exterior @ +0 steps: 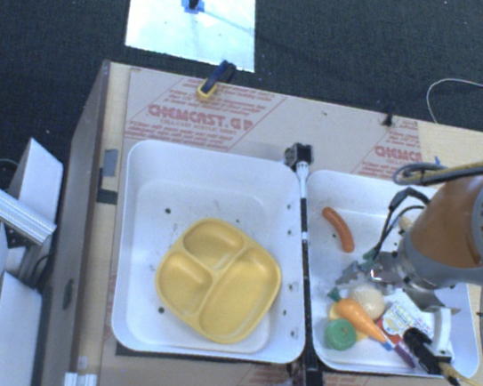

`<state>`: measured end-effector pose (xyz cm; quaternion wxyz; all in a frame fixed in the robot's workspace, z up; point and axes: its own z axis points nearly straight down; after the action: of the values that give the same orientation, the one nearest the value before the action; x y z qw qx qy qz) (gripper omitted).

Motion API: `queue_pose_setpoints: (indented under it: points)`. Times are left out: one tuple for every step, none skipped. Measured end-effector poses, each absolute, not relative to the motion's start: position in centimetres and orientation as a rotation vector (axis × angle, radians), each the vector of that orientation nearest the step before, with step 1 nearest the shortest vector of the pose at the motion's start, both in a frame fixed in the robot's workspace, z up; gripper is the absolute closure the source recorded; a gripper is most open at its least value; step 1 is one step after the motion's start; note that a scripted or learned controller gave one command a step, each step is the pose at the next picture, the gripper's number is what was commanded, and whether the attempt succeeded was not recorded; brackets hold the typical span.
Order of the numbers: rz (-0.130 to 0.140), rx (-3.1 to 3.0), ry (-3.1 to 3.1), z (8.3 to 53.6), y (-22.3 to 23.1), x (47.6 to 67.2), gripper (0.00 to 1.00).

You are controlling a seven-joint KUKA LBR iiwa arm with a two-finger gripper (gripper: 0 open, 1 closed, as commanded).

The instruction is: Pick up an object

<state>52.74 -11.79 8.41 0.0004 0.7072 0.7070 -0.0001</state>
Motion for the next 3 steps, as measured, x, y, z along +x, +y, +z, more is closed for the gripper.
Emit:
queue_pose_setpoints:
  points:
    - [0.003,2.217,2.223,8.5,-11.2,58.9,0.00]
    - [0.004,2.215,2.225,8.5,-8.6,64.3,0.00]
    - [0.004,2.210,2.226,9.6,-8.6,64.3,1.00]
